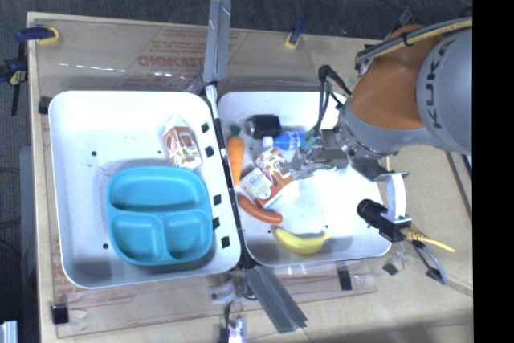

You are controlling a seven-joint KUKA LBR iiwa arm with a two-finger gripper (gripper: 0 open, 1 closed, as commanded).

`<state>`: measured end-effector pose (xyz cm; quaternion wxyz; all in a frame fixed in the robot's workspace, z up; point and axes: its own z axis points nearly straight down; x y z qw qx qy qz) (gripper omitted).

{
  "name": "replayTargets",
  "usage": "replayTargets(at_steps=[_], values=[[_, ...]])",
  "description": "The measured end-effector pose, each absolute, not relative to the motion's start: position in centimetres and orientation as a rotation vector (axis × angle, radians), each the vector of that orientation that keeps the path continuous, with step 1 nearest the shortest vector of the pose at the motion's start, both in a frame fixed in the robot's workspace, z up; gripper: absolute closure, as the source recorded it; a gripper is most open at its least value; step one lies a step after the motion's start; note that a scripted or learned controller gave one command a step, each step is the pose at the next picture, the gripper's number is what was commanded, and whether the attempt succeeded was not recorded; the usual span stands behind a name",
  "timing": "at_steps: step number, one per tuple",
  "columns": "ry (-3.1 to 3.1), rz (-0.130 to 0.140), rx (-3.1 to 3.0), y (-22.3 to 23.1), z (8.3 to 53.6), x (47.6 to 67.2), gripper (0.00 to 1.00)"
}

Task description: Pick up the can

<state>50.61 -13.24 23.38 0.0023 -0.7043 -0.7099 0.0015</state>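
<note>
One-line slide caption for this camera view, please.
Grey KUKA arm's gripper low in the right white bin, beside a blue-capped bottle, carrot, pouch and banana; blue divided tray in the left bin.
</note>
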Motion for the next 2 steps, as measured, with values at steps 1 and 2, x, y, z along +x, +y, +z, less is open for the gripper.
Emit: replayTargets(at_steps=[1,2], values=[[-2.349,0.001,-2.089,-21.2,10.8,52.5,0.0],[-2.038,0.002,-2.385,-21.1,9.2,51.5,0.0]])
